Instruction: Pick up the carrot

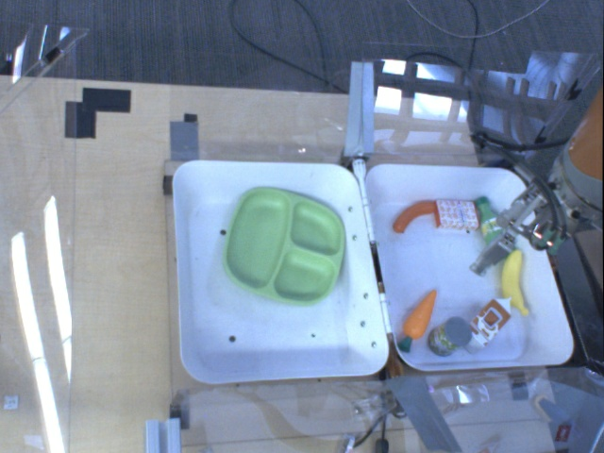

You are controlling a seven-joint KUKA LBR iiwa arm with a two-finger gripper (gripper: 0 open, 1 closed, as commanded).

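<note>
The carrot [420,315] is orange with a small green end. It lies at a slant in the right bin [444,272], near that bin's front-left corner. My gripper [494,249] hovers over the right side of the same bin, just left of a banana [512,282]. It is well to the right of the carrot and farther back, and nothing shows in its grasp. The arm comes in from the right edge.
A grey can [447,337] and a small carton [491,322] sit right beside the carrot. At the back of the right bin lie a curved orange-red piece [413,216], a patterned box [457,215] and a green item [487,219]. The left bin [203,310] holds a green divided plate [284,244].
</note>
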